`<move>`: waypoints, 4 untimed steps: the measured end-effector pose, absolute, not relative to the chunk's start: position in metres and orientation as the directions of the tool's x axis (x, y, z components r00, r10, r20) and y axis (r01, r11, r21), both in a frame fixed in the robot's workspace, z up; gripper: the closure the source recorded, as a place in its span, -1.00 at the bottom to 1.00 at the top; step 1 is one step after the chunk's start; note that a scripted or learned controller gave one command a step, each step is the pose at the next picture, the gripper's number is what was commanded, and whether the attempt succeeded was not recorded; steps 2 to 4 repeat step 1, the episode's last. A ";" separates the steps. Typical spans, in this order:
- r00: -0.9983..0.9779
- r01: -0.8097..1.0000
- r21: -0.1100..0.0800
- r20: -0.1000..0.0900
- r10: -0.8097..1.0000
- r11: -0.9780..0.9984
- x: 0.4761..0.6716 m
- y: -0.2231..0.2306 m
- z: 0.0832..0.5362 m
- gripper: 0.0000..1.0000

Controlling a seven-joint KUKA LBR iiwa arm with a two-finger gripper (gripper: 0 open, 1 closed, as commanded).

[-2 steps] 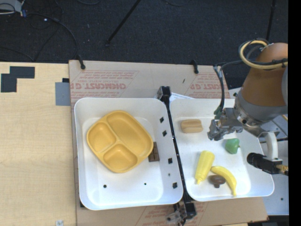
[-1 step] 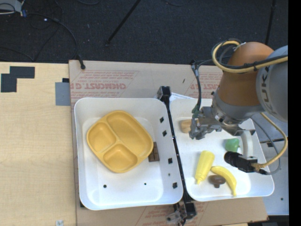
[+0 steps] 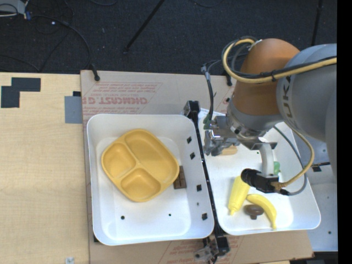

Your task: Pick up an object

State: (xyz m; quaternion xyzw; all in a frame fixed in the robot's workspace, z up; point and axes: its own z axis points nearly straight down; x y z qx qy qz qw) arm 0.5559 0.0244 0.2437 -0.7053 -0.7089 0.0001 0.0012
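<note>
My gripper [image 3: 214,143] hangs low over the far left part of the right bin [image 3: 308,216], close to the wall between the two bins. A small tan object [image 3: 229,150] lies just to its right, partly hidden by the wrist. Nearer the front of that bin lie a yellow squeeze bottle [image 3: 237,194], a banana [image 3: 265,207] and a small brown piece [image 3: 253,211]. In the left bin [image 3: 143,224] rests a yellow divided plate [image 3: 139,164], with a small brown block [image 3: 180,179] at its right edge.
A green item [image 3: 276,167] peeks out beside the arm in the right bin. The arm's big orange and grey body [image 3: 275,87] covers that bin's far right part. Brown cardboard [image 3: 126,95] lies under both bins.
</note>
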 end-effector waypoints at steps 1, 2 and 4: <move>-0.005 1.000 -0.004 0.001 1.000 0.005 0.566 0.077 0.233 1.00; -0.005 1.000 -0.004 0.001 1.000 0.005 0.566 0.077 0.233 1.00; -0.005 1.000 -0.004 0.001 1.000 0.005 0.566 0.077 0.233 1.00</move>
